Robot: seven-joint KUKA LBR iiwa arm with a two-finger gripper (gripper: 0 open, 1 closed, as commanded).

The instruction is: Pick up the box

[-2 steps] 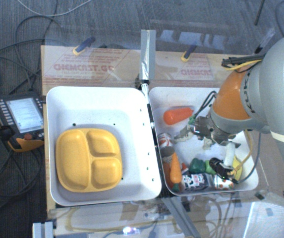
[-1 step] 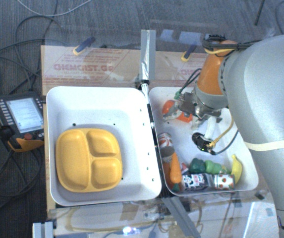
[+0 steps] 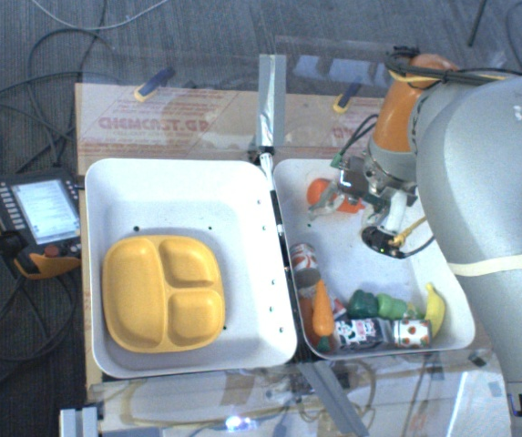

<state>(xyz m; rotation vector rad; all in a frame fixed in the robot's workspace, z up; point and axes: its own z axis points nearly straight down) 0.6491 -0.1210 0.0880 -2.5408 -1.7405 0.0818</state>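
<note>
The box, lying well below the gripper among clutter at the bin's near wall, looked light, stiff and smooth-sided, best pinched across its narrow faces.

camera: fixed overhead, slanted down
centre: divider between two white bins
arm: enters right of divider

Even overhead light, soft shadows, slight blur (glare bottom edge).
</note>
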